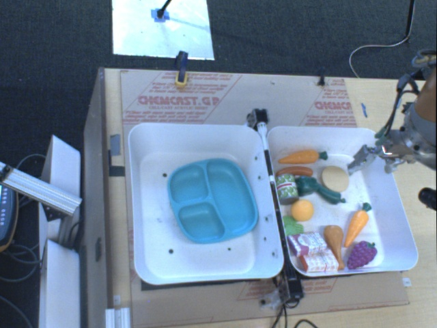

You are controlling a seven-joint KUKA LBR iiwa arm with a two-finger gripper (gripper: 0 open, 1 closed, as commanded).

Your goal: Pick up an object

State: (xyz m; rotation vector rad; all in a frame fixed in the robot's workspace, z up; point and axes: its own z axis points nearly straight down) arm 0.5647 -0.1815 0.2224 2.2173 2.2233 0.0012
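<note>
Left bin (147, 183): blue tray (212, 200). Right bin (396, 217): toy foods (carrots, grapes). Tool (362, 157) grip unclear.

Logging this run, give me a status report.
Gripper over right bin, nothing held. Toy food lies untouched; round beige piece nearest. Blue tray in left bin.

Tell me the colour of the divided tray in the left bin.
Light blue; the divided tray shows clearly in the camera view, lying in the left bin.
</note>
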